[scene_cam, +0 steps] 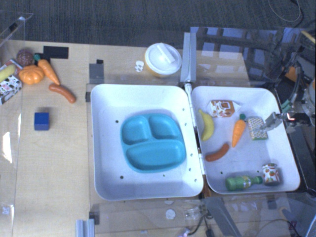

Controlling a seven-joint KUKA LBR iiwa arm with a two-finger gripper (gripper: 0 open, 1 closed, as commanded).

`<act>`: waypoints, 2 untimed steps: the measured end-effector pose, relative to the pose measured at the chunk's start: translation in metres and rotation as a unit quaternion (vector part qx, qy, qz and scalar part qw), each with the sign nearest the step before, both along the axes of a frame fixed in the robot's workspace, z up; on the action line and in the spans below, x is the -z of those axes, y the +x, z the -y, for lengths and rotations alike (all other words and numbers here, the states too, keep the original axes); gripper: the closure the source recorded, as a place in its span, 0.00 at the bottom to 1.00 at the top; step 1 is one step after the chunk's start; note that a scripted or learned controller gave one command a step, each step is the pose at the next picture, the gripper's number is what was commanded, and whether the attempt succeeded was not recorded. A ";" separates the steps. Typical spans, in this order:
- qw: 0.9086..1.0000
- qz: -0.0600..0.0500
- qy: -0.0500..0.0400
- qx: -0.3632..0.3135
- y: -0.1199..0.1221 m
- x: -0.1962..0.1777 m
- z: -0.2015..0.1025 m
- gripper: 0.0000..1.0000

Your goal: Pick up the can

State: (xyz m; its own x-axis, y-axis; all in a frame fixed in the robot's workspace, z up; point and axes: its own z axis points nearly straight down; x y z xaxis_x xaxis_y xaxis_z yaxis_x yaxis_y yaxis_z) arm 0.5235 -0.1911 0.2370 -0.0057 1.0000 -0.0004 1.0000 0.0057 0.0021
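The can is small, with an orange and white label. It stands in the near right corner of the right bin, next to a green bottle. My gripper hangs over the bin's right rim, just right of a small checkered packet. It is well behind the can and apart from it, with nothing seen in it. The arm behind it is partly lost in the dark clutter at the right edge.
The right bin also holds a banana, a carrot, a sausage and a brown pouch. A blue divided plate lies in the left bin. A white bowl and toy foods sit on the bench.
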 end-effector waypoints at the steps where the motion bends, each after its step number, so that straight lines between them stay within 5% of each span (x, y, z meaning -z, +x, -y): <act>1: 0.998 -0.001 0.000 0.057 0.061 0.102 0.013 0.00; 2: 0.999 0.015 -0.003 0.051 0.082 0.126 0.010 0.00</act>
State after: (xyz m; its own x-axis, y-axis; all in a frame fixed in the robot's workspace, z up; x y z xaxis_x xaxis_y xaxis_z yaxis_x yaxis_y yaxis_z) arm 0.6056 -0.2014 0.1106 0.0964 0.9953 -0.0050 0.9948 -0.0961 0.0325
